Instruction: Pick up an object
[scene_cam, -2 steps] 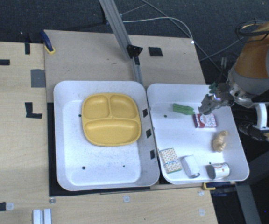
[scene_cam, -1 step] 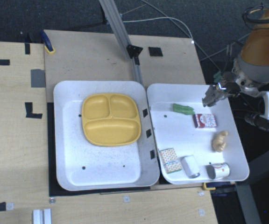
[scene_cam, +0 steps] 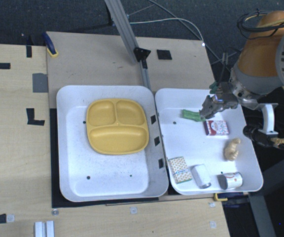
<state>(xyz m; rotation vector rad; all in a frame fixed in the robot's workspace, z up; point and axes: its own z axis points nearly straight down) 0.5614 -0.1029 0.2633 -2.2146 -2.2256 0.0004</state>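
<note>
Arm (scene_cam: 260,58) cut off by right edge, upper links unseen. Right end of green object (scene_cam: 191,115) covered by gripper (scene_cam: 207,111); finger gap there too small to be judged. Print on red packet (scene_cam: 216,128) below gripper blurred, unreadable.

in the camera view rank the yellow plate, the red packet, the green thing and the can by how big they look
1. yellow plate, by far
2. red packet and can, too alike to rank
3. green thing, partly hidden by the gripper
</note>
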